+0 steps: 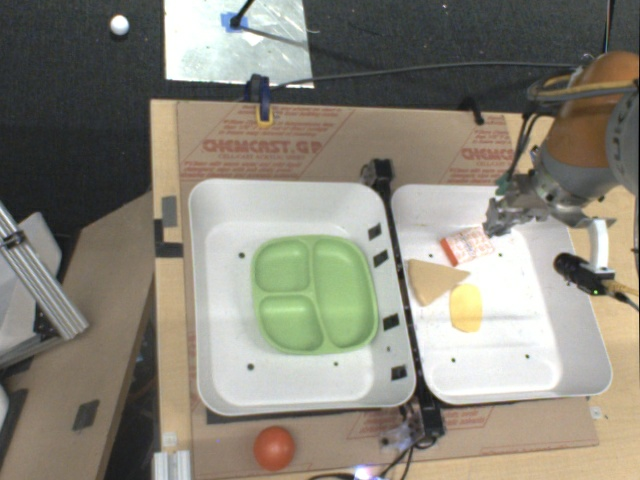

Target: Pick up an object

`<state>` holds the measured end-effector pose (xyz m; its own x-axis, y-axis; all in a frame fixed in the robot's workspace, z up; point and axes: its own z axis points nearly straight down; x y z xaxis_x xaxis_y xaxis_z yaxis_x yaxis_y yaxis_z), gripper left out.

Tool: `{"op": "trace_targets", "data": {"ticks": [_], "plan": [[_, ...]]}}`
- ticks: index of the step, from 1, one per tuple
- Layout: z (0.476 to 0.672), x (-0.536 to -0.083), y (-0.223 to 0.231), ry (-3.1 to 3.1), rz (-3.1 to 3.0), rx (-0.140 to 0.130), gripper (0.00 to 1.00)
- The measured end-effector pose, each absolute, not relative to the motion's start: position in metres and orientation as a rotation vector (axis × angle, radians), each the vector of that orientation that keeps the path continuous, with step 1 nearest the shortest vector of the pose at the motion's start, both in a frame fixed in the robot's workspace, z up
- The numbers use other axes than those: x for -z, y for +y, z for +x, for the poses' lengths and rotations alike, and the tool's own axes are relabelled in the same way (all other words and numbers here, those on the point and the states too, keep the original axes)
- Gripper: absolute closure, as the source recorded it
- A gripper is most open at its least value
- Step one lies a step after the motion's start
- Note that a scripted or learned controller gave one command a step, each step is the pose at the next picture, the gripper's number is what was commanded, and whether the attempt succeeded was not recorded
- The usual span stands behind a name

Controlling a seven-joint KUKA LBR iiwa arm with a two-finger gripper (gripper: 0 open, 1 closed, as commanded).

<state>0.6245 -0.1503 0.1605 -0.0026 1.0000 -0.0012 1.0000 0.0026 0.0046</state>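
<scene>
We note a red-and-white packet (467,245) in the right bin (560,368), print unreadable, beside a tan wedge (433,281); claw (497,218) just above it, grip state we cannot tell; bench (300,138) board reads "CHEMCAST GP".

— Colours, quickly: two white bins (300,203), a pale green divided plate (313,293) in the left one.

— And right, a red-and-white packet (467,245), a tan wedge (433,281), a yellow piece (465,308). Orange-red ball (273,447) on the brown surface (330,138).
</scene>
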Motion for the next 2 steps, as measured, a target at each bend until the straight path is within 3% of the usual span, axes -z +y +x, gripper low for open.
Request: {"op": "trace_targets", "data": {"ticks": [1, 2], "plan": [[0.635, -0.217, -0.156, 2.221, 2.211, -0.007, 1.00], [0.636, -0.234, -0.156, 2.225, 2.213, -0.004, 1.00]]}}
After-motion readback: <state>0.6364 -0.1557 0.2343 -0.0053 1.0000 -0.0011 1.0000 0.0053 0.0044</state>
